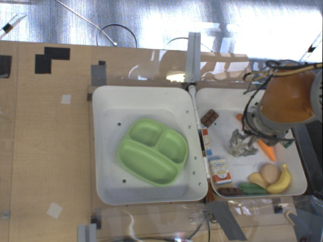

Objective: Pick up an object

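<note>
Juice carton (220, 170) lying just below-left of gripper (243, 146), banana (281, 180) and egg (269, 174) sitting below-right, carrot (266, 149) lying beside it, gripper hovering low in right bin (222, 104), finger opening impossible to judge

A tan wooden worktop (45, 135) bears black markings (50, 57); beyond it, ribbed grey flooring (151, 9) catches bright glare.
</note>
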Robot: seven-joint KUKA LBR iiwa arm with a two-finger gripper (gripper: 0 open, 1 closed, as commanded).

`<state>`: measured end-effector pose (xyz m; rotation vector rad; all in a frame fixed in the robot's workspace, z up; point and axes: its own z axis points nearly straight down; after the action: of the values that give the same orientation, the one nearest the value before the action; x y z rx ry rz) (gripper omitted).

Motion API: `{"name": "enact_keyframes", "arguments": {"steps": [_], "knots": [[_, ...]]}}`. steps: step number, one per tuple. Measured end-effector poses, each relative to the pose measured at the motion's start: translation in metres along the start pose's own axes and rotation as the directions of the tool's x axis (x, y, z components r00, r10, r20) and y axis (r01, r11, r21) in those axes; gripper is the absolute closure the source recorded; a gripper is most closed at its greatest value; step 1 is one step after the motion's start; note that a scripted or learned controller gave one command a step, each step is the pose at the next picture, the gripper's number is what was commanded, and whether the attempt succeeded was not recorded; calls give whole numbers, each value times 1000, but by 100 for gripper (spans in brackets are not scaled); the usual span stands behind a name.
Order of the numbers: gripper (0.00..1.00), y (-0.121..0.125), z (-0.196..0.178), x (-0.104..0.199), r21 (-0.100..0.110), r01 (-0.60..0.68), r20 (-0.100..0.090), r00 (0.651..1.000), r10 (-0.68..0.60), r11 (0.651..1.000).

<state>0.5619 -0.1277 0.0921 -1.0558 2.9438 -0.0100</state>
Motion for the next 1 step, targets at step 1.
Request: {"name": "enact_keyframes", "arguments": {"steps": [1], "knots": [[100,-10,3,-87,-3,-285,4,958,285,958]]}}
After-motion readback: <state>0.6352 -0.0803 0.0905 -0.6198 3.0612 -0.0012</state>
